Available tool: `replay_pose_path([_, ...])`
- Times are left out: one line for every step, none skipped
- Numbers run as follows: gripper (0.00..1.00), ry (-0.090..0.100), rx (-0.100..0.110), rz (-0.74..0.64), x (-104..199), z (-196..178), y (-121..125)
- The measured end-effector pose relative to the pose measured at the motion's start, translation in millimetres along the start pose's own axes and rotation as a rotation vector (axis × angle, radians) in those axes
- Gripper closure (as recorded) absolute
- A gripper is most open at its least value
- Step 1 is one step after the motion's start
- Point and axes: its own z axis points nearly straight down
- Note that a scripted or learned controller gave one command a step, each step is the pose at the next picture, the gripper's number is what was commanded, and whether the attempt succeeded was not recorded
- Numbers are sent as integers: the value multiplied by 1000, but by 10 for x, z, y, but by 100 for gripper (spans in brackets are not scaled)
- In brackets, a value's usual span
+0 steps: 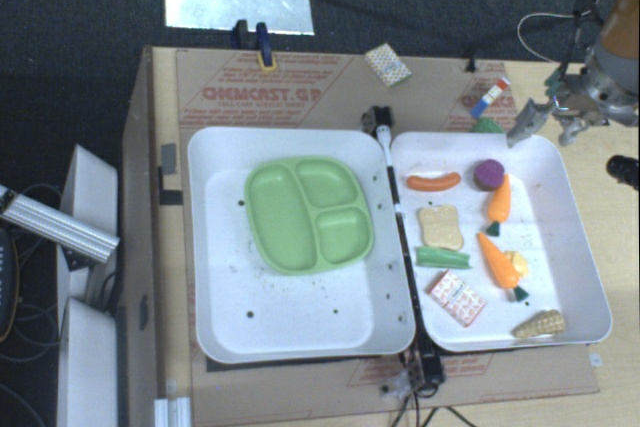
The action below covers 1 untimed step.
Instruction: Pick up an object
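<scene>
Plainly, the gripper (549, 122) hangs spread wide, holding nothing, above the right bin (575, 215).

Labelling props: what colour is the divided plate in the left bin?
Light green plate, clearest in the camera view.

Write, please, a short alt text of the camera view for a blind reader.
The gripper hangs open above the far right corner of the right bin, which holds toy foods. The left bin holds a green divided plate.
</scene>
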Motion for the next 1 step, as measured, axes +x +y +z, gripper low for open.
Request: replay_pose_path([0, 0, 0, -2, -2, 1500, 180])
